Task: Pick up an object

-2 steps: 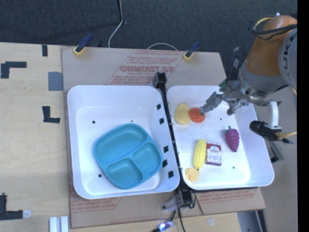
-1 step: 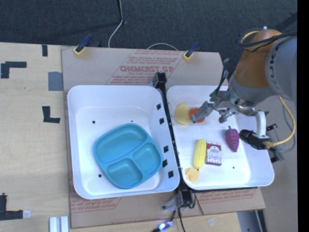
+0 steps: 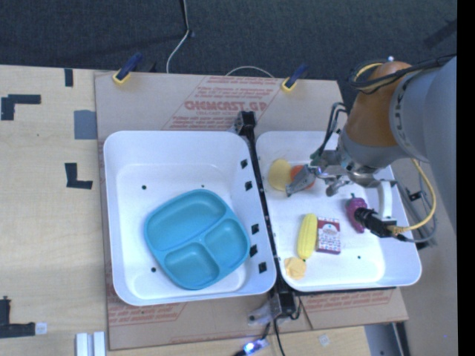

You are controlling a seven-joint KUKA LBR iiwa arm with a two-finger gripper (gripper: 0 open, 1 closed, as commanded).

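My gripper [image 3: 315, 185] hangs low over the back of the right bin [image 3: 397, 269], its two fingers spread apart and open. A small orange-red object [image 3: 300, 173] lies right by the left fingertip [image 3: 297, 185], touching a yellow round fruit [image 3: 280, 173] on its left. Nothing shows between the fingers. Nearer the front lie a yellow corn cob [image 3: 306, 235], a small red box [image 3: 329, 236], a purple object [image 3: 357, 211] and a small yellow piece [image 3: 295, 268].
The left bin [image 3: 122, 165] holds a blue divided plate [image 3: 196, 238]. A black divider [image 3: 254, 191] runs between the bins. Yellow and black cables [image 3: 404, 225] hang off the wrist over the right bin's right side.
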